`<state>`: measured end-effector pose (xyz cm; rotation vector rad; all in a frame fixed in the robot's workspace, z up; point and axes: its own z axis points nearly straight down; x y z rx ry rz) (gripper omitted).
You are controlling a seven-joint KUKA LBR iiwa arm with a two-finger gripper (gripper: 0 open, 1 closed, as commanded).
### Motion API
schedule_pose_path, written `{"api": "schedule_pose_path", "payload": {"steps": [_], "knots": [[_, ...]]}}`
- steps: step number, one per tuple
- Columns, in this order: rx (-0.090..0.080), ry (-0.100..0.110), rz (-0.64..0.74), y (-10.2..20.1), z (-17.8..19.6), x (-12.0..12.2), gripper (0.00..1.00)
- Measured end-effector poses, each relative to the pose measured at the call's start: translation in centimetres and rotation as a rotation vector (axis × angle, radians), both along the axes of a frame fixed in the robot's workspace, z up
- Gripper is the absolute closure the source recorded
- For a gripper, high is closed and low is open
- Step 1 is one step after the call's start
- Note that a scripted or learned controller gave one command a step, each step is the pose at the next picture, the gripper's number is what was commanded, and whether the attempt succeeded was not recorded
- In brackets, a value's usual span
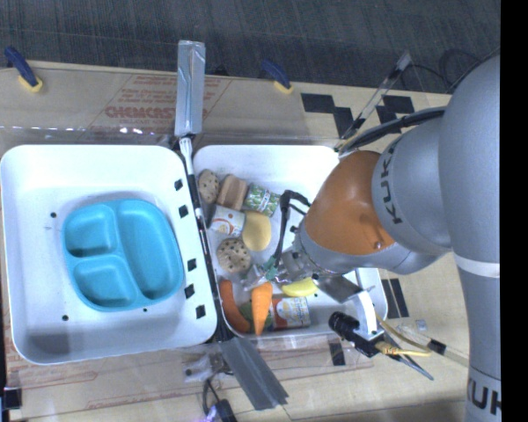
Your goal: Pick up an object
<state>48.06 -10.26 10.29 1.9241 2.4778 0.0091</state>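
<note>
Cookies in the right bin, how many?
2. One cookie at the bin's top left corner, another lower along the left wall, beside the yellow piece. The arm covers part of the bin, so more may be hidden.

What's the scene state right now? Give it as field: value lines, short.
left bin: holds a blue three-compartment tray
right bin: toy food heaped along its left side
items seen: cookie, carrot, yellow pear-like piece, green-labelled can, banana-like yellow piece
arm: reaches in from the right, orange band over the right bin
gripper: low among the food near the yellow piece; grasp cannot be judged
</note>
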Motion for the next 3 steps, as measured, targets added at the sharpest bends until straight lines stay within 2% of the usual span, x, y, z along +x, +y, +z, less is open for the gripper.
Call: {"api": "schedule_pose_path", "payload": {"steps": [1,2,3], "knots": [[0.000,0.000,-0.134,5.6,17.4,5.4,1.00],[-0.003,0.012,-0.121,5.8,14.3,9.1,1.00],[-0.003,0.010,-0.118,4.4,12.3,11.9,1.00]]}}
